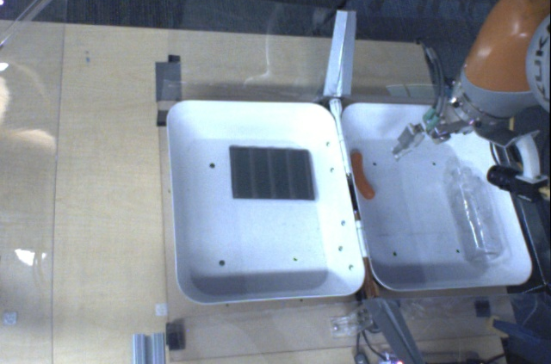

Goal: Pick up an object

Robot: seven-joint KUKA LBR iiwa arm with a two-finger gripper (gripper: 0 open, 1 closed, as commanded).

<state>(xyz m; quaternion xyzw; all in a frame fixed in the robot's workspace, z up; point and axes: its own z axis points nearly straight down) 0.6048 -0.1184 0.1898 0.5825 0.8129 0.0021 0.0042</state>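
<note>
In the right bin [516, 272], a clear plastic bottle [475, 216] lies at about four o'clock and a small orange piece [362, 179] rests by the nine o'clock wall. The gripper [411, 137] hovers near eleven o'clock with its jaws apart and nothing between them. The bottle looks light, slick and crushable, best taken across its middle; the orange piece looks easier but sits tight to the wall.

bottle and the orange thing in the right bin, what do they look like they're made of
The bottle looks like clear, glossy plastic: the white bin floor shows through it and its edges catch highlights. The orange thing by the left wall looks opaque and smooth, possibly plastic or rubber; too small to tell for certain.
</note>
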